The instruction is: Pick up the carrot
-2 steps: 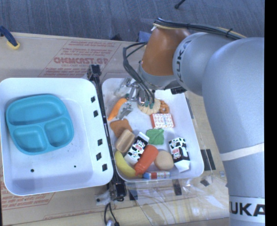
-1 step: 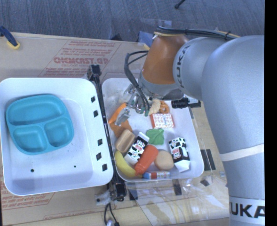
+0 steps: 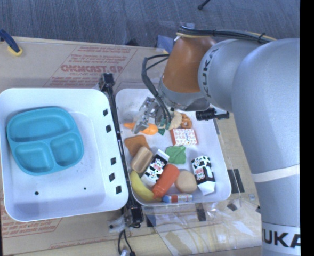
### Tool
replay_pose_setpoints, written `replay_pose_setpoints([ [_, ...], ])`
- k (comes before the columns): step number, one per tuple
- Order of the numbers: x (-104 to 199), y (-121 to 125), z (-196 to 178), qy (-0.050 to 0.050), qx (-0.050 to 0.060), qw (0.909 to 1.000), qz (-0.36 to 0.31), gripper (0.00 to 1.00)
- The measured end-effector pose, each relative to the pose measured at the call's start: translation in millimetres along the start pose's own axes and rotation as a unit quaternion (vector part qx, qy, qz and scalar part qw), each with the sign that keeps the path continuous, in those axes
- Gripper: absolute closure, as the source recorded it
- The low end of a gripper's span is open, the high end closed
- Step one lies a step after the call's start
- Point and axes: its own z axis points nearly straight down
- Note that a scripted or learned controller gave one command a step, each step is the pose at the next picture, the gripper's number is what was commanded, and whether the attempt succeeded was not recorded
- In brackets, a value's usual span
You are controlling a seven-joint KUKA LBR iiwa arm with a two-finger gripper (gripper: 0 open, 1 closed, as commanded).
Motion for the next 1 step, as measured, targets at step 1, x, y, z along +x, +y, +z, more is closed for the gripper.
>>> replay_pose_setpoints([
  [1,51.0,-31.5,-41.8,0.0,0.0,0.9913,0.132,1.0],
])
